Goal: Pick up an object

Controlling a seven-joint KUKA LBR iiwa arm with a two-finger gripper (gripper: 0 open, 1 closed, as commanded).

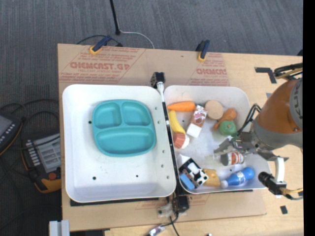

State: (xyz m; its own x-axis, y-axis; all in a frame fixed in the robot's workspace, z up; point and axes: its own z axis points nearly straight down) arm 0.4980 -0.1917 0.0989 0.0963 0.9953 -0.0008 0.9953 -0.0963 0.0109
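Blue bottle [240,177] (white-capped) — low; gripper [235,154] over striped can [235,158].

I work in a robotics lab: my pincer [231,149] hangs over a plywood bench [123,63] stencilled with lettering and clamped at its far edge, grey carpet [49,14] beyond, loose cables [19,107] and electronic gear [42,151] lying well to its left.

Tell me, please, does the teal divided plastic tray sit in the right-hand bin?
No, the teal divided plastic tray lies in the left white bin.
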